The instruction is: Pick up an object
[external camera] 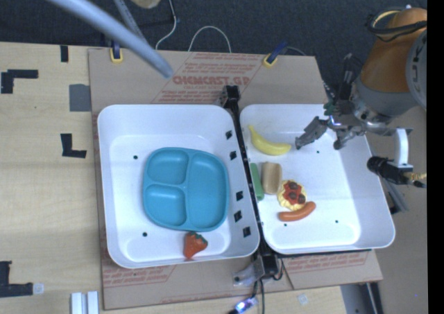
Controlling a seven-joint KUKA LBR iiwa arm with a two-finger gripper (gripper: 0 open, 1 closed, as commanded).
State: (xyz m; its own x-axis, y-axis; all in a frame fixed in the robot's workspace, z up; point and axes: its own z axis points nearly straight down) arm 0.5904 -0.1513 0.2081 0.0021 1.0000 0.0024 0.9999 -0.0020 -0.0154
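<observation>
— Cardboard-topped bench (208, 80), two shallow white bins side by side on it. Which bin matters?

— Right bin (347, 188), under the gripper (322, 134). Left bin (118, 188) carries a blue divided plate (186, 189) and a toy strawberry (195, 244) near its front wall; well apart from the arm, so unlikely targets.

— And nearest the gripper?

— Toy banana (267, 143), at the right bin's upper-left part, just beside the divider between the bins. Lies to the left of the fingertips and slightly toward the front, near but not touching. Long axis running roughly left to right with a gentle curve, ends turned up toward the back.

— Other candidates?

— Further forward: a green strip (256, 181) touching a tan bread-like piece (270, 177), then a small toy pizza slice (293, 194) with a toy sausage (297, 213) just below it. All farther from the gripper than the banana.

— Gripper state?

— Spread, nothing between the fingers (309, 136); two dark fingers splayed over the bin's back part, above bare white floor.

— Arm pose?

— Reaching in from the right, orange band (395, 56) above the wrist, wrist bent down and tilted leftward over the bin's right rear corner. Judged: a short shift left and a descent needed, fingers best closing across the banana's narrow width.
</observation>
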